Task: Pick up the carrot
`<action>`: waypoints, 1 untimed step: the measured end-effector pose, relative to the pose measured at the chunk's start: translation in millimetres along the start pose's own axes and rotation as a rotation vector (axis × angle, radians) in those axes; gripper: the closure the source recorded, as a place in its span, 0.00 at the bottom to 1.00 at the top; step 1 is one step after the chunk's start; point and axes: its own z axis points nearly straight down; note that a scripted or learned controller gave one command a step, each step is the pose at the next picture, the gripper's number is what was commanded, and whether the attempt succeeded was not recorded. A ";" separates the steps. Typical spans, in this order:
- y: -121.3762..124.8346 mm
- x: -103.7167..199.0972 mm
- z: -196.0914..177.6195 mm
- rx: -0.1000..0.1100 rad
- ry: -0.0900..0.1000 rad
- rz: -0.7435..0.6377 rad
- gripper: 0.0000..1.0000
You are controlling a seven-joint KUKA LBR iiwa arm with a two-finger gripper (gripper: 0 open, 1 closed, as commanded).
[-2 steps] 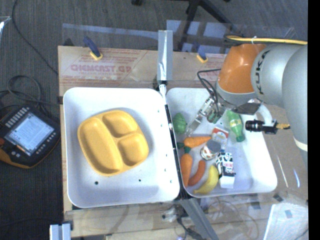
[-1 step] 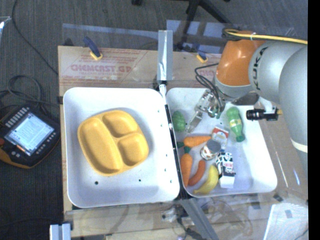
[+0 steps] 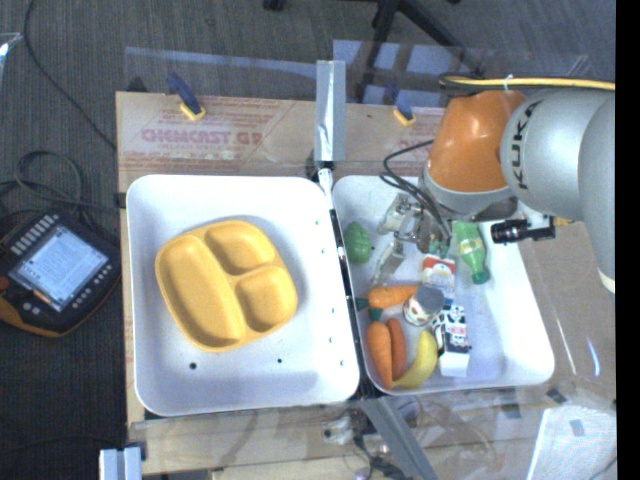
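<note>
**Arm hanging over a crowded bin, carrot lying untouched**

I am watching the grey arm with its glossy orange band (image 3: 470, 143) reaching in over the right white bin (image 3: 520, 363). Its metal gripper (image 3: 400, 230) is hovering above the bin's upper half — I cannot tell how its jaws are set. The carrot (image 3: 393, 295), a smooth tapered orange piece, is lying crosswise near the bin's middle, just below the gripper and apart from it. Nearer the front edge, a second orange vegetable (image 3: 380, 353) is sitting beside a curved yellow banana (image 3: 425, 360). A round green piece (image 3: 357, 241) is resting by the left wall, a green bottle (image 3: 470, 250) farther right. In the left bin (image 3: 150, 368), a yellow three-compartment plastic tray (image 3: 227, 283) is lying tilted.
</note>
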 end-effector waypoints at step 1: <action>-24.6 51.9 -1.4 -0.002 0.000 -0.070 0.00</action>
